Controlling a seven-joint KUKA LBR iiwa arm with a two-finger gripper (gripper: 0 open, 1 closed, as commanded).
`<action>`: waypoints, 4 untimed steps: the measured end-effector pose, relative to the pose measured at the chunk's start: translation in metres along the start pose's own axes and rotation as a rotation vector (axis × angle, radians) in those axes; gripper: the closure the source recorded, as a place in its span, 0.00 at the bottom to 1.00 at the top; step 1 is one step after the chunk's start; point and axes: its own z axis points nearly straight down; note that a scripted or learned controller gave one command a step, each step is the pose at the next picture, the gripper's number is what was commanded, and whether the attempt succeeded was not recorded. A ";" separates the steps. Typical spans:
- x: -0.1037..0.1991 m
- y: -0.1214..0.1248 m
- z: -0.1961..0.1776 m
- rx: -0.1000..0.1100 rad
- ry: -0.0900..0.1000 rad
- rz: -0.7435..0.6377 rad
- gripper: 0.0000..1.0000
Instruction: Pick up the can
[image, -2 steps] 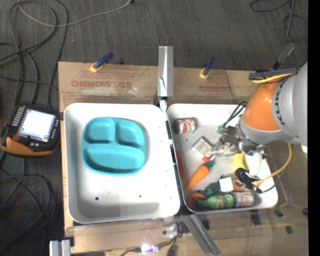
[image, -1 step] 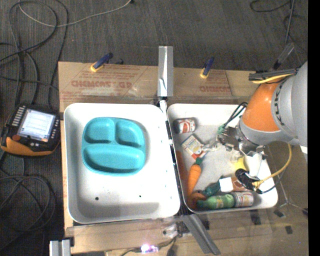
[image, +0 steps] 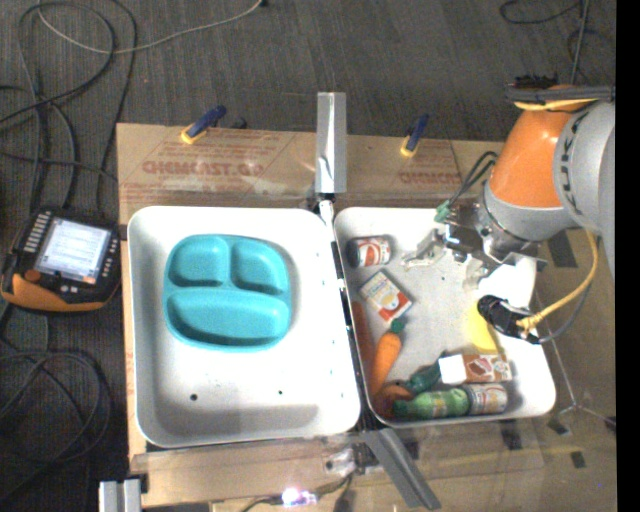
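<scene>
Sideways, can (image: 371, 250) lengthwise left-right.

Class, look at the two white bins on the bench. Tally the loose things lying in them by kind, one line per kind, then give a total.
Can: 1
Small carton: 1
Carrot: 1
Green bottle: 1
Teal divided tray: 1
Yellow item, partly hidden: 1
Packet with white and red label: 1
Total: 7

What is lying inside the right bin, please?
In the right bin: a red can, a small carton, a carrot, a green bottle and a yellow item. The arm covers the bin's upper right corner.
</scene>
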 end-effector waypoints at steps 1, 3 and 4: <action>-0.019 -0.020 -0.009 0.002 0.002 0.057 0.00; 0.065 0.013 0.015 0.001 -0.003 0.212 0.00; 0.010 0.032 0.108 -0.009 0.001 0.113 0.00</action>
